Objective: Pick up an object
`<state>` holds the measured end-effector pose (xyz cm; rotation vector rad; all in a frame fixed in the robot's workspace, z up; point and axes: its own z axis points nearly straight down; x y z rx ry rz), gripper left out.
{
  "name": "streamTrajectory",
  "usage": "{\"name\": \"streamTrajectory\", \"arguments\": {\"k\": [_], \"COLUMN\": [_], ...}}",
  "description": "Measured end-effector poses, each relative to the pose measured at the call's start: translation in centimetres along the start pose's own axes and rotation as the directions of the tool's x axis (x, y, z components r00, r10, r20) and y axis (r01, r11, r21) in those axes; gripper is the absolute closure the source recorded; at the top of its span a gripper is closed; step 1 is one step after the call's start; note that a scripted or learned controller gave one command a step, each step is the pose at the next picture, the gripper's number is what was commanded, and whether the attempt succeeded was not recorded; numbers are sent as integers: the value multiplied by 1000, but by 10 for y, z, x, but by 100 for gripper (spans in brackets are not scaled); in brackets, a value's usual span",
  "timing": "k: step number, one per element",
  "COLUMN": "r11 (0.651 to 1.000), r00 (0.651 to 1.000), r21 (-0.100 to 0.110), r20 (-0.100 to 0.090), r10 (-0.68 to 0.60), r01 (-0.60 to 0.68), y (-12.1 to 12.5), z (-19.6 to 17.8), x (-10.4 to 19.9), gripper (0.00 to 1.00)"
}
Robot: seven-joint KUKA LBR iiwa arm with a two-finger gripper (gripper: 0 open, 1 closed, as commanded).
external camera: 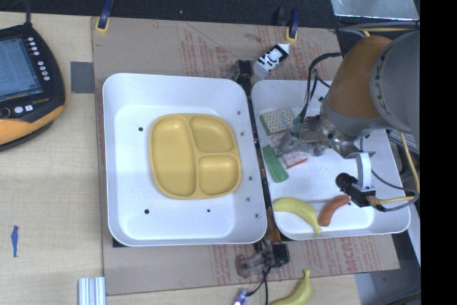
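The right white bin (385, 225) holds a yellow banana (298, 211) at its front edge, an orange-red sausage-shaped toy (333, 210) beside it, a green flat packet (274, 162) along the left wall and a checkered pad (277, 120) behind it. My gripper (294, 143) hangs low over the bin's left middle, just right of the green packet, above a small red and grey clutter. The arm's orange band and grey wrist (368, 93) cover the bin's back right part.
The left white bin (125, 218) holds a yellow three-compartment plate (194, 155). A second banana (300, 289) lies on the cardboard in front of the bins. A teach pendant (25, 86) rests at far left. Blue clamps (104, 14) hold the cardboard's back edge.
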<state>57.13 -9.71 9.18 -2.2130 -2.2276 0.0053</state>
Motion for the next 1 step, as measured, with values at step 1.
{"name": "streamTrajectory", "arguments": {"k": [1], "r11": [1000], "r00": [1000], "r21": [2], "r20": [1], "r10": [-1], "r01": [1], "y": [0], "z": [-10], "x": [-1], "gripper": [100]}}
